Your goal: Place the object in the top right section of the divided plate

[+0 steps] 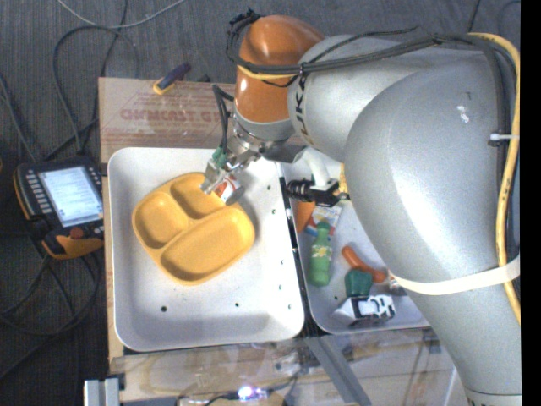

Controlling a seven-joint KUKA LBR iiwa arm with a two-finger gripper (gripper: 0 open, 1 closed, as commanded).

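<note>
grey carpet and loose cables surround the bench (pixel 127 370). over the left bin (pixel 127 311), the end effector (pixel 221 178) pinches a small red-and-white object (pixel 225 189) at the top right section of the glossy yellow divided plate (pixel 194 231). released off-centre, it could slide across the smooth ridge into another section.

The divided plate (pixel 194 231) just below the jaws looks like smooth yellow plastic with a soft sheen. It lies in the left bin (pixel 144 311), matt white plastic. Beyond the jaws, the arm (pixel 406 142) has a glossy grey shell and a shiny orange band (pixel 269 57).
</note>
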